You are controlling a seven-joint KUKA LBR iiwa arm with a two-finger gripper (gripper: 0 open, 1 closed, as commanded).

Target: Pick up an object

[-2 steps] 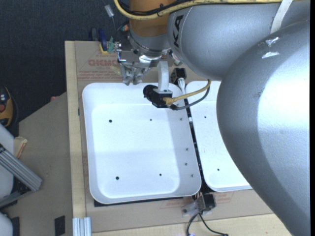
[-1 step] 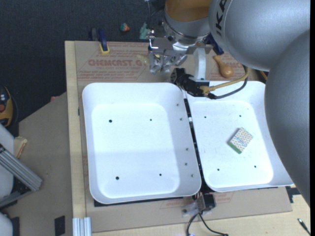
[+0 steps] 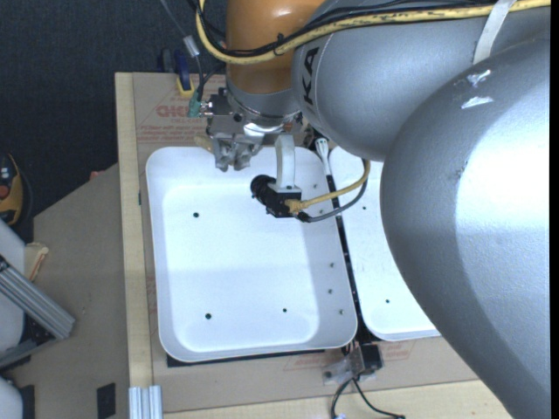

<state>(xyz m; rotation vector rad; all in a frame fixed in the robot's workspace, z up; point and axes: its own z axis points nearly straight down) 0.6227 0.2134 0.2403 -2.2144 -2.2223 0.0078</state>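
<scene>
hovering over the far edge of the left bin

lying nearest the camera, the front rim of the left bin (image 3: pixel 253 349) curves round a white floor marked by a few small dark dots, with no loose object visible on the part that can be seen. beside it to the right, a sliver of the right bin (image 3: pixel 389 308) shows under the big grey arm (image 3: pixel 454 147), the rest hidden, so its contents cannot be told. a black part with a yellow cable (image 3: pixel 336 197) hangs from the wrist over the middle of the left bin. farther back, below the orange band (image 3: pixel 271 16), the gripper (image 3: pixel 231 157) sits at the left bin's far rim; its short grey fingers point down, and whether they are apart or together cannot be told. nothing shows between them. no object to pick can be made out.
</scene>
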